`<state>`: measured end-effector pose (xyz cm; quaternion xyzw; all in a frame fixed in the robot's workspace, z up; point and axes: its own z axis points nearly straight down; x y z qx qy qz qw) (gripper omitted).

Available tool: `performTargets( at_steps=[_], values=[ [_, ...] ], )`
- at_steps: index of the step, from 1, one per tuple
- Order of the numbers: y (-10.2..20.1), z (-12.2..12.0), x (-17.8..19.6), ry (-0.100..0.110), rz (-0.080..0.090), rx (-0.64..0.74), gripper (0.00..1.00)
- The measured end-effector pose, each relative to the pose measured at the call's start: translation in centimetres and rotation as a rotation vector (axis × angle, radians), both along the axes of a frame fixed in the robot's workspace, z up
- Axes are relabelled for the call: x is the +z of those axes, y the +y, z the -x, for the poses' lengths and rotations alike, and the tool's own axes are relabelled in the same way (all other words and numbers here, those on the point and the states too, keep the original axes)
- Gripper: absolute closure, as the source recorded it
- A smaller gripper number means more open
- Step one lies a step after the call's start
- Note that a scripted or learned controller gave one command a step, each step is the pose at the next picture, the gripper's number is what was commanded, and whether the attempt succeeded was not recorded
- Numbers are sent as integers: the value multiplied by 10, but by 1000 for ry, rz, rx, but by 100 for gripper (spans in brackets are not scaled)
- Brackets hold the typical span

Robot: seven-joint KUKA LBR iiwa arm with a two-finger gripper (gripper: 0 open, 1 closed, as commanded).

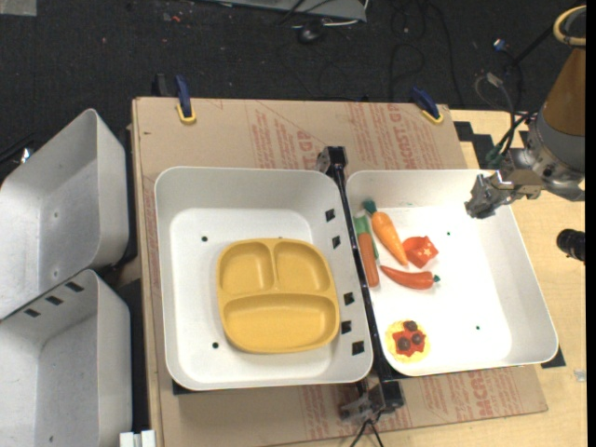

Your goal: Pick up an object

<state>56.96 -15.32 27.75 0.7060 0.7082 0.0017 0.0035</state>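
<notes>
A glossy yellow three-compartment plastic plate (277,295) lies in the left bin (177,250). In the right bin (521,277) lie toy vegetables: a tapered orange carrot (389,238), a red chili (408,277), a red pepper chunk (421,250) (all smooth plastic). The claw (484,198) hangs above that bin's far right corner, well apart from them; whether it is open, I cannot tell. The cardboard (279,128) on the table bears red print too faint to read.

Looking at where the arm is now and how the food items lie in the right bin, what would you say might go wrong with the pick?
The carrot, red pepper and chili lie bunched together, so the gripper may nudge or pinch two at once. A second carrot lies along the divider wall, leaving little finger room. The gripper hangs near the right bin's far corner, so a descent there would likely close on nothing.
</notes>
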Motion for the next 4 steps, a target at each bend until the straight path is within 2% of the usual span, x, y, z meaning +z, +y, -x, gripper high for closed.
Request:
performTargets(
  at_steps=[2, 4],
  values=[
    [115, -4, -6, 9, -5, 5, 100],
    [226, -29, -37, 6, -3, 5, 100]
  ],
)
